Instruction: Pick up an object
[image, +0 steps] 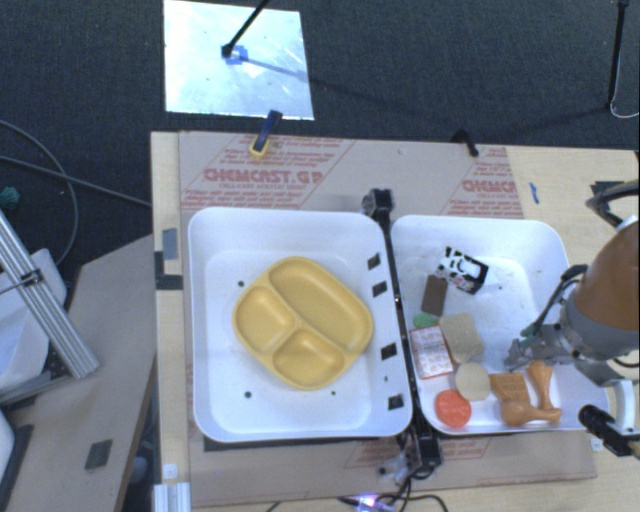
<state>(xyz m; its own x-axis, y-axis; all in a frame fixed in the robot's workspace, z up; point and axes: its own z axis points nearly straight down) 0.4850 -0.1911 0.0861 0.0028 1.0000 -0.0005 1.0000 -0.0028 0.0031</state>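
The right bin (520, 240) holds several small items. Among them are a black-and-white piece (463, 268), a brown block (434, 294), a beige square (462, 335), a red-and-white card (430, 352), a cream round piece (472, 381), a red round piece (452, 408) and orange-brown food shapes (522, 396). My gripper (524, 350) reaches in from the right, low over the bin's right side. It sits just above the orange-brown shapes and to the right of the beige square. Nothing is visibly held.
In the left bin (215, 400) lies a yellow divided plate (302, 322). Black clips (380, 290) run along the wall between the bins. A small green piece (426, 320) lies near the brown block. The arm's orange band (612, 290) hangs over the right bin's edge.
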